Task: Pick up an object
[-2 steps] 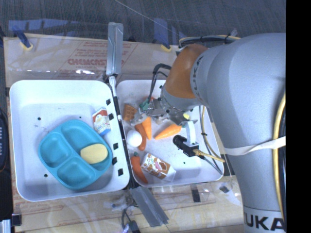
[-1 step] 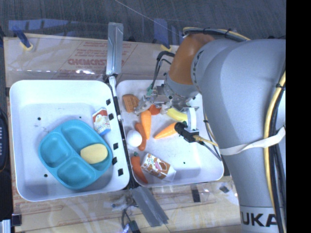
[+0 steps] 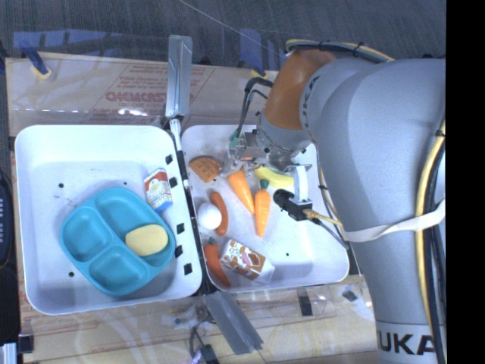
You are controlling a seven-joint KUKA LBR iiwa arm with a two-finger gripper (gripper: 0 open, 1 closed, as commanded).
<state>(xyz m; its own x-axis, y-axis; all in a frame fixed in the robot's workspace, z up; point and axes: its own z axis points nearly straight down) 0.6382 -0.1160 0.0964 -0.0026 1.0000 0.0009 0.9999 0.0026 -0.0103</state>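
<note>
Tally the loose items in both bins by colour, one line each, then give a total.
Orange: 4, two carrots, two sausage-like pieces
Yellow: 2, potato-like lump, piece by the gripper
White: 1, egg
Brown: 1, bread-like piece
Blue: 1, divided tray
Printed cartons: 2
Total: 11

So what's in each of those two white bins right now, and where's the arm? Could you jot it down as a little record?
left bin: blue divided tray holding a yellow potato-like piece; small carton beside the tray
right bin: two carrots, white egg, bread-like piece, yellow item, juice carton, sausage
arm: over the right bin's far end
gripper: low above the toys, fingers hidden
</note>
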